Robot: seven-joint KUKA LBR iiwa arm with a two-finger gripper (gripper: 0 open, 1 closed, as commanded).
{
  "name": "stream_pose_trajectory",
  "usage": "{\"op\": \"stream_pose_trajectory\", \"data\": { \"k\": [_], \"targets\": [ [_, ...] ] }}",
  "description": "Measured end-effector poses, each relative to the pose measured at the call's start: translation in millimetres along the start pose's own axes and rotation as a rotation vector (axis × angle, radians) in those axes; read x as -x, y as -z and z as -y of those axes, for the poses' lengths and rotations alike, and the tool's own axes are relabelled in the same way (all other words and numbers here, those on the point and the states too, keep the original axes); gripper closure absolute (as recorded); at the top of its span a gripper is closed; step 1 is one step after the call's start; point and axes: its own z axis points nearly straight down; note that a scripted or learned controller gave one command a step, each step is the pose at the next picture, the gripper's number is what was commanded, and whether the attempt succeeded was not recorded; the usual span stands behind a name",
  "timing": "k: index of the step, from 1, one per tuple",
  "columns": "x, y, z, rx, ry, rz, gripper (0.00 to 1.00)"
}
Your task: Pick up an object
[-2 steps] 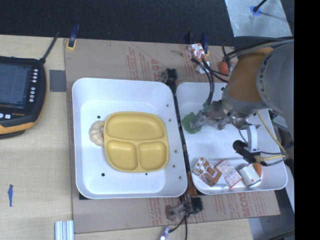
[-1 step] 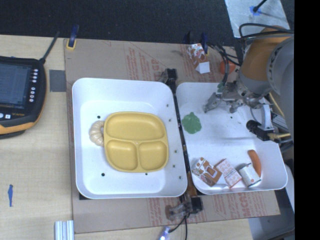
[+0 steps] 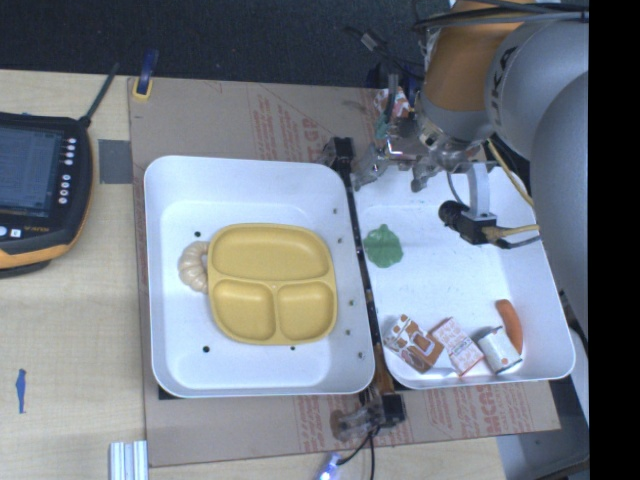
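Observation:
My gripper (image 3: 399, 171) hangs over the far left corner of the right bin (image 3: 545, 268), its two fingers spread apart with nothing between them. A small green lump (image 3: 383, 246) lies below it by the bin's left wall. Along the near edge sit a brown-and-white packet (image 3: 413, 343), a red-and-white packet (image 3: 456, 346), a white cylinder (image 3: 496, 352) and an orange sausage-shaped piece (image 3: 510, 322). The left bin (image 3: 165, 198) holds a yellow divided tray (image 3: 272, 283) with a beige object (image 3: 192, 265) tucked against its left side.
The grey arm with its orange band (image 3: 465, 63) covers the right bin's far right part, and a black fitting with cable (image 3: 470, 223) hangs over it. A tablet-like controller (image 3: 35, 188) lies left of the bins. Clamps (image 3: 342, 153) sit between the bins.

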Motion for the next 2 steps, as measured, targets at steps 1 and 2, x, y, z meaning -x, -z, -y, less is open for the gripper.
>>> {"op": "stream_pose_trajectory", "data": {
  "k": [1, 2],
  "targets": [
    [28, -1, 75, -0.003, -0.001, 0.002, 0.00],
    [114, -19, 34, -0.001, -0.004, 0.003, 0.00]
  ]
}}
